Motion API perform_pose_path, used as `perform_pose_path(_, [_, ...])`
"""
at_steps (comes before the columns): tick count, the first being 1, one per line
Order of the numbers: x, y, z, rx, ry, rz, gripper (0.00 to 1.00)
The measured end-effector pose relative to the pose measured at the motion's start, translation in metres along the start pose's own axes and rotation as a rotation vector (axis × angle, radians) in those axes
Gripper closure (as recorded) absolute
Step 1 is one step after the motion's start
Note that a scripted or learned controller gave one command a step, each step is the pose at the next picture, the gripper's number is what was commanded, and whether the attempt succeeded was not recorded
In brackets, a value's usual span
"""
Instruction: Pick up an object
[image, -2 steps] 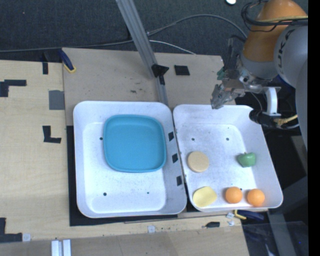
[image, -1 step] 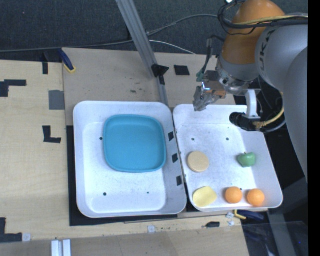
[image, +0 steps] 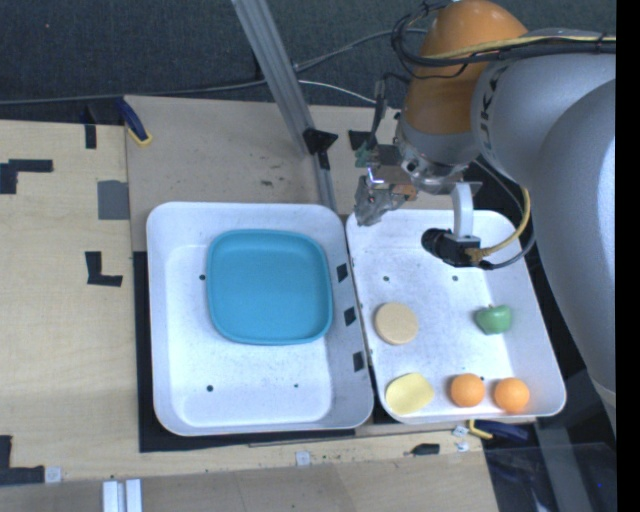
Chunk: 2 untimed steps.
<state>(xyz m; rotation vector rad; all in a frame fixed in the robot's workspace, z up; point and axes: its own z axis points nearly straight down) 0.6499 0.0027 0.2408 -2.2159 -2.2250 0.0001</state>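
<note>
You see the gripper (image: 372, 205) at upper centre, over the right bin's (image: 440, 300) top-left corner; whether its jaws are spread, you cannot tell. Nothing is picked yet. Two pale discs (image: 397, 324), a green piece (image: 493, 319) and two orange balls (image: 466, 389) lie lower right.
</note>
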Motion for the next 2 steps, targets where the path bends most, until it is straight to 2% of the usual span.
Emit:
perform_pose_path(1, [0.044, -0.008, 0.010, 0.000, 0.000, 0.000, 1.00])
perform_pose_path(2, [0.095, -0.017, 0.002, -0.001, 0.000, 0.000, 1.00])
